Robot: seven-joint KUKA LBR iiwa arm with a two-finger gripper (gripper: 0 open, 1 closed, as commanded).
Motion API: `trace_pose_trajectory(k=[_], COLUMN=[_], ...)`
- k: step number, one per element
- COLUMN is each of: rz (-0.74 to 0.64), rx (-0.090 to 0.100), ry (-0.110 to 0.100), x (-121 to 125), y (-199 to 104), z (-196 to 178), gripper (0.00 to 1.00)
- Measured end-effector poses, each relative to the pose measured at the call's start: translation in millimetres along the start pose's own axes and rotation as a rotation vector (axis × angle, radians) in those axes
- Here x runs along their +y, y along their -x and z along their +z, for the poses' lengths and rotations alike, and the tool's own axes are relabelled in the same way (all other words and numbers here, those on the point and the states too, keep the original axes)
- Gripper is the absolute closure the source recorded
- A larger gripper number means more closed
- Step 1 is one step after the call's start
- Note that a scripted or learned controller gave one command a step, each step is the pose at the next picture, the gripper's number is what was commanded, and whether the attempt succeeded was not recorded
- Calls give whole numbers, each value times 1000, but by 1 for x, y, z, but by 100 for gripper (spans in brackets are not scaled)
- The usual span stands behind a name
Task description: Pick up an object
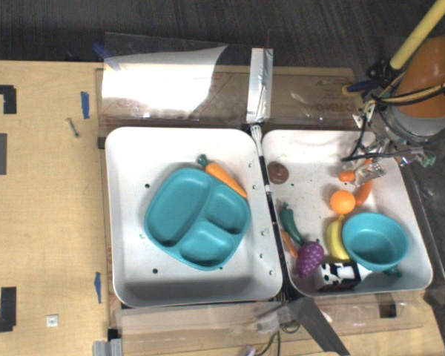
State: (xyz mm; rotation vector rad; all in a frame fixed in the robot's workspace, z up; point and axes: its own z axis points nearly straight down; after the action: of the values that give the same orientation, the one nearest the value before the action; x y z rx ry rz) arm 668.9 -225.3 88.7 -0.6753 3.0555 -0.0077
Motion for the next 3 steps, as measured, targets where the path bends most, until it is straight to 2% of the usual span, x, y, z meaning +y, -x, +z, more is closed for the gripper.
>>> trace_pose_trajectory(k=[1, 2, 3], rz=[224, -118, 167], rx=[-7, 8, -8], ry=[-1, 8, -7], x=[74, 31, 88], y=[39, -42, -60], z=[-115, -35, -8], gripper=[100, 100, 100])
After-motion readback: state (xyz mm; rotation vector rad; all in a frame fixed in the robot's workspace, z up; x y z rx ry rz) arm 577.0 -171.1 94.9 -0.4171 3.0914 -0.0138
